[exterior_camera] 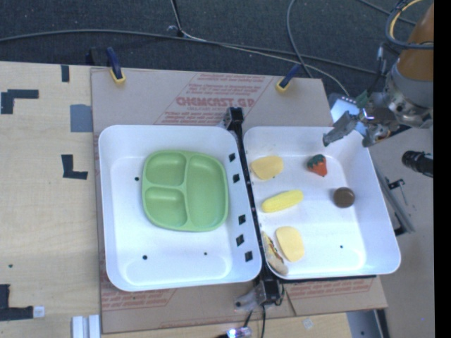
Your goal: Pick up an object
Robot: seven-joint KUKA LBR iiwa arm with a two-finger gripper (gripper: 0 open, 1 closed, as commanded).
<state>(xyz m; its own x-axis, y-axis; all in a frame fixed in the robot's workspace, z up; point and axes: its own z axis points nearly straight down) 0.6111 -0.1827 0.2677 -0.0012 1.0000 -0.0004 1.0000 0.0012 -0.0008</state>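
Grey metal hand point(350, 130) hanging over the top right edge of the shallow white right bin point(373, 217), fingers spread apart, gripping nothing. Inside that bin: small red toy strawberry with green top point(318, 165) just below the hand, round brown ball point(344, 197) near it, long yellow toy corn point(282, 201) in the middle. Green plastic divided plate point(186, 191) over in the left bin point(113, 210).
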